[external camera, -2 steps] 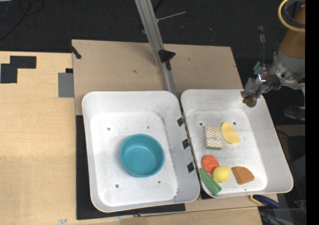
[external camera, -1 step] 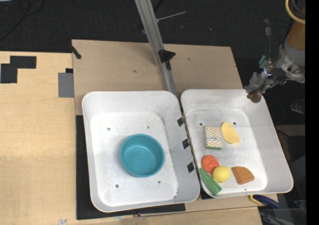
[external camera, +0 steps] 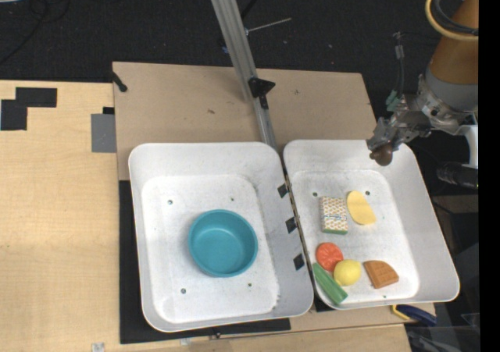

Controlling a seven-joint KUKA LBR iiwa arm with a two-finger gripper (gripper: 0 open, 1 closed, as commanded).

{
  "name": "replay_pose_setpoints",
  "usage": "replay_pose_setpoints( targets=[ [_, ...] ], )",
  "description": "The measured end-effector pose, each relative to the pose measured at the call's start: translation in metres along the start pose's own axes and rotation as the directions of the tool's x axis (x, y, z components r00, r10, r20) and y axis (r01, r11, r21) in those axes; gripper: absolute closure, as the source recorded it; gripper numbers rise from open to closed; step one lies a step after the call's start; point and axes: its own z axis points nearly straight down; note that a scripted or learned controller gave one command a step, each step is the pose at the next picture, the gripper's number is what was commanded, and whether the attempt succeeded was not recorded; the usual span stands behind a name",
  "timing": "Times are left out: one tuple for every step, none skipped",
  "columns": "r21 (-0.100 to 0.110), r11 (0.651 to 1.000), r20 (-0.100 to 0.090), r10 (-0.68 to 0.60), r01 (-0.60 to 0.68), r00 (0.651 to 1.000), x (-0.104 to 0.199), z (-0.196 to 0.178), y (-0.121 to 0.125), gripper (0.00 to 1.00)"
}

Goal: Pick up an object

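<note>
Below me I count two white bins: a left bin (external camera: 156,179) at nine o'clock and a right bin (external camera: 426,210) at three o'clock. The left holds one teal bowl (external camera: 223,243). The right holds six small items: one patterned block (external camera: 333,215), one pale yellow piece (external camera: 360,208), one red tomato (external camera: 329,254), one yellow ball (external camera: 348,272), one green vegetable (external camera: 329,284) and one brown wedge (external camera: 380,273).

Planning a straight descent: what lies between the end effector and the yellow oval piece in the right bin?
Bare white bin floor between end effector and yellow oval piece, per the camera view.
</note>
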Motion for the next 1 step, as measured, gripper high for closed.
replay_pose_setpoints(
  targets=[
    [0.0,1.0,0.0,0.0,0.0,1.0,0.0472,-0.0063,-0.0185,1.0]
  ],
)
